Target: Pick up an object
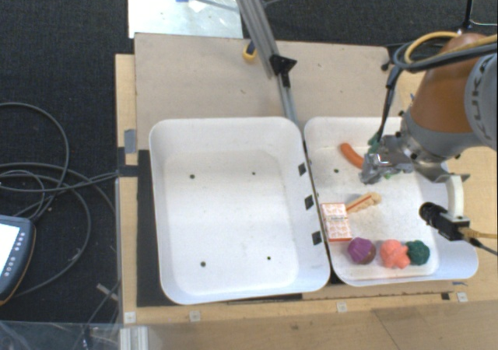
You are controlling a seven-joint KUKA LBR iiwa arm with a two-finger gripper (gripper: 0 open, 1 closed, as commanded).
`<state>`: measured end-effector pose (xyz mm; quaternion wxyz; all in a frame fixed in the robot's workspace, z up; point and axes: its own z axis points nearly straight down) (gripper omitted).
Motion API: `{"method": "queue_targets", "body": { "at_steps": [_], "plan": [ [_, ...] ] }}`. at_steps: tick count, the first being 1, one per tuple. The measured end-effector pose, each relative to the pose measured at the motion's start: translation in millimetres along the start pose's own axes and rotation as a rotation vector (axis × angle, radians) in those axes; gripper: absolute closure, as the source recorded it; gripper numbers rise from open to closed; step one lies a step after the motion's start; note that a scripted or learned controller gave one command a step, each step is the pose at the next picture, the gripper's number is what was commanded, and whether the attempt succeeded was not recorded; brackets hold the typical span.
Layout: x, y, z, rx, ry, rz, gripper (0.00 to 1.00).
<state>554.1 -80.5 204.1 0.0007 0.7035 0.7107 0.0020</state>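
Observation:
My gripper (373, 172) hangs over the upper middle of the right bin (327, 132), pointing down. Just to its upper left lies an orange sausage-shaped piece (352, 155). Below the gripper a small tan stick (363, 202) lies in the bin, apart from it. Near the bin's left wall sits a red-and-white box (336, 222). Along the front of the bin stand a purple toy (361, 250), an orange-pink toy (394, 254) and a dark green toy (418, 252) in a row. I see nothing between the fingers.
The left bin (233, 208) lies beside the right one, with black clips (309, 202) along the shared edge. A grey pole (261, 26) slants in from the top. Cables (47, 185) and a tablet (12, 251) lie on the floor at left.

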Motion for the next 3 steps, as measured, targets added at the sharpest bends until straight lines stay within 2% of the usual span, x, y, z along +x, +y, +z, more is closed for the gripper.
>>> {"method": "queue_targets", "body": {
  "at_steps": [2,3],
  "plan": [
    [103,42,2,0.0,0.001,-0.001,1.0],
    [151,69,-18,-0.002,0.001,0.0,1.0]
  ]
}}
